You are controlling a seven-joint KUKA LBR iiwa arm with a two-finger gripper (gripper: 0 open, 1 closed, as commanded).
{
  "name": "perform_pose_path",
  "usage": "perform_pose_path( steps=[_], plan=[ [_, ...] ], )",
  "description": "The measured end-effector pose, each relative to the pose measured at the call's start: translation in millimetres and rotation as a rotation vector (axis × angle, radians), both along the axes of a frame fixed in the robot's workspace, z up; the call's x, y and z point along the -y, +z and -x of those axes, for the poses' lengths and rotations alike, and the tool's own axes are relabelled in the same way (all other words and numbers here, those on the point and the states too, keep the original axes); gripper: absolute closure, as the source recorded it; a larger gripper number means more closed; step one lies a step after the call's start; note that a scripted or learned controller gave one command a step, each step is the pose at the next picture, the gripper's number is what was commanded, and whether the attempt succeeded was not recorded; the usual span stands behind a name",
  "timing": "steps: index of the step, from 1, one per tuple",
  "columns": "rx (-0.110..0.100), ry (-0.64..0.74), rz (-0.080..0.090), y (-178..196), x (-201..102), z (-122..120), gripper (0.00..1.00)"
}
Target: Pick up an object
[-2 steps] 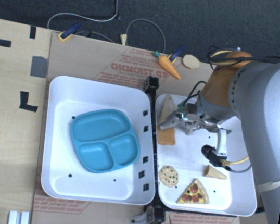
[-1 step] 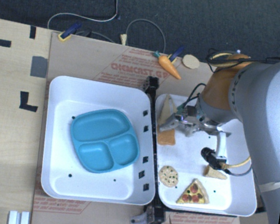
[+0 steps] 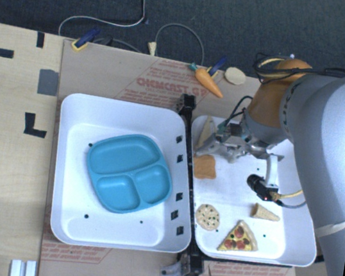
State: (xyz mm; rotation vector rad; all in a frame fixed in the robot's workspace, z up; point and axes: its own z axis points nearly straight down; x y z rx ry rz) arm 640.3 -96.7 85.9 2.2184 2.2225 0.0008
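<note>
Triangular pizza slice (image 3: pixel 239 237), round speckled cookie (image 3: pixel 208 216).

The arm (image 3: pixel 328 139) is showing a broad, smooth grey casing, with an orange band (image 3: pixel 276 98) wrapping it above the wrist. Thin black cables are looping beside the band. The gripper (image 3: pixel 213 146) is showing bare metal, and a small black part with a yellow cable is sticking out below it.

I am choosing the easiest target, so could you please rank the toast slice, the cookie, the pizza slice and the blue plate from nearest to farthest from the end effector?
Measured from the end effector, in the right bin's upper left:
1. Toast slice, just below it.
2. Cookie, further down the right bin.
3. Pizza slice and blue plate (left bin): too close to call.
</note>
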Motion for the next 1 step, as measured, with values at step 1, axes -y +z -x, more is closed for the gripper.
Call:
perform_pose_path(
  steps=[1],
  plan=[
    [0.004,-0.001,0.002,0.8,-1.9,31.4,0.0]
  ],
)
